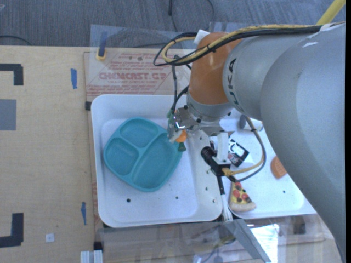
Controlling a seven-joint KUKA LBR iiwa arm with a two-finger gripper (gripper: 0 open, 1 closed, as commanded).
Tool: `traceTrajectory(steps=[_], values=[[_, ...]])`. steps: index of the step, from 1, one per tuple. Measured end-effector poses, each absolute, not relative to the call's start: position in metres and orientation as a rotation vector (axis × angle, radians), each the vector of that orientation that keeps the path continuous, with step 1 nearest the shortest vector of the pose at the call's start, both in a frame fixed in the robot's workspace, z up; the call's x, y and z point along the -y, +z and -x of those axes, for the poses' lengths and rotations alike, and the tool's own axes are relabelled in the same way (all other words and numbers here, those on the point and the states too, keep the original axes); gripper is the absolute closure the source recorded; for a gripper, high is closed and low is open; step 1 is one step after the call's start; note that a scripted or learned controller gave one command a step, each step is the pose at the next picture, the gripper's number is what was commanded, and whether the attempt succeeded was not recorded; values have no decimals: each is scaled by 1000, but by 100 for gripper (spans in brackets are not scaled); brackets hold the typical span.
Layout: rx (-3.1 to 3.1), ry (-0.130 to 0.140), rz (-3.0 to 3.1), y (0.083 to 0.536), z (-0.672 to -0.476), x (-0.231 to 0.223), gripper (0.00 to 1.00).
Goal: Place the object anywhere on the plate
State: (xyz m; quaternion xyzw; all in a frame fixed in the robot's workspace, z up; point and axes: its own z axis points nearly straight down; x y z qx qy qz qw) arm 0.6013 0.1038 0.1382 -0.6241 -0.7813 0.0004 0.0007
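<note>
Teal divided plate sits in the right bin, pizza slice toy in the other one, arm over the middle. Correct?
Not quite. The camera view shows the teal divided plate in the left bin, not the right. The pizza slice toy lies in the other one, the right bin, and the arm does hang over the middle.

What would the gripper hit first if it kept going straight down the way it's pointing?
Probably the right rim of the teal plate: the gripper points down there, with a small orange object at its tip. Depth is unclear from above.
</note>
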Motion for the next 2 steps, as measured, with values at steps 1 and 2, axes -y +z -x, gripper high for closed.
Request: traceTrajectory(steps=[1, 2], values=[[2580, -1, 1794, 146, -584, -183, 100], [2579, -2, 1795, 146, -584, -182, 0]])
